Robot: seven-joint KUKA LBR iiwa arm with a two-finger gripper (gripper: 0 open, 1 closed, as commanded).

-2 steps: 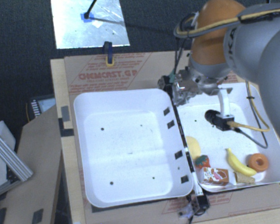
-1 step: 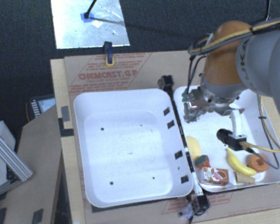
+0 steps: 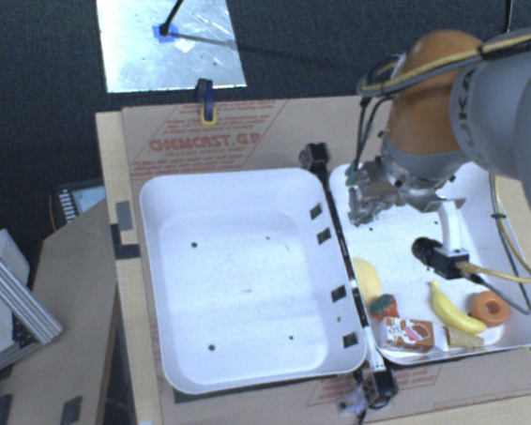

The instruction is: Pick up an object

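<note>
1. Camera view: the gripper [image 3: 366, 201] hangs over the far left part of the right bin [image 3: 393, 241], above bare floor. Whether it is apart or together cannot be told.
2. The things to pick lie along that bin's near end: a yellow fruit [image 3: 367, 277] against the left wall, a small red piece [image 3: 384, 308], a red-and-white carton [image 3: 408, 334], a banana [image 3: 450, 308] and an orange round thing [image 3: 488, 308].
3. The pick looks not yet made. The yellow fruit is nearest; come straight down on it, keeping off the wall.
4. The banana and the orange round thing sit close together, so a grip there may nudge both. The left bin [image 3: 245, 284] lies beside, out of the way
</note>
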